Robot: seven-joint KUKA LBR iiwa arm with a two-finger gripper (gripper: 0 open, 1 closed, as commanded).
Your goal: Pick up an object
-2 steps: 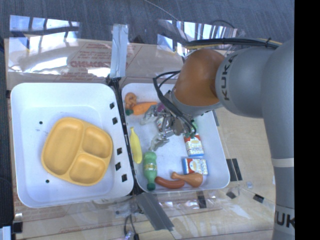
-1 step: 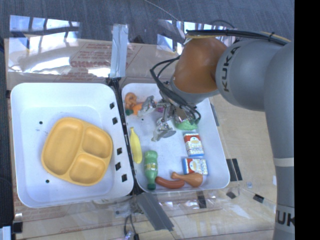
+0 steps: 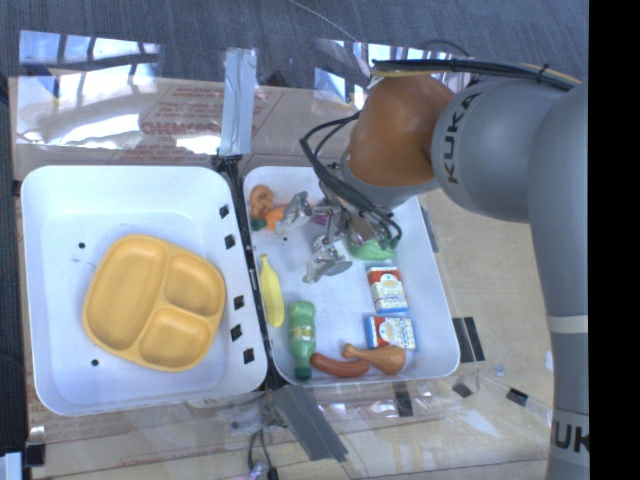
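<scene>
at the near edge of the right-hand shallow white plastic bin (image 3: pixel 440 298) lie a red toy sausage (image 3: pixel 338 366) and a brown toy drumstick (image 3: pixel 378 356), touching end to end, with a green toy bottle (image 3: pixel 301 336) upright-ish just left of them. behind those sit two small red-and-white printed boxes (image 3: pixel 389 310), one above the other, and a slim yellow toy banana (image 3: pixel 270 290) against the left wall. the left-hand white bin (image 3: pixel 60 208) carries only a yellow three-compartment plastic tray (image 3: pixel 153 301).

farther back, the metal two-finger end effector (image 3: pixel 328 260) hangs low over the middle of the right bin, just beside a flat green toy piece (image 3: pixel 375 249); whether its fingers are spread or pressed together i cannot tell, and nothing is visibly between them. beyond it, near the far left corner, an orange toy (image 3: pixel 262 202) and a small grey-brown piece (image 3: pixel 296 210) sit close together. the grey arm with its orange band (image 3: pixel 400 133) crosses above the far rim.

no object is lifted yet (any of the toys would serve). the likely trouble: the end effector sits over bare bin floor between the green piece and the banana, so a closing there may catch nothing. the green piece looks thin and flat, so fingers may slide over it. dangling black cables (image 3: pixel 330 138) near the wrist could snag the far toys.
</scene>
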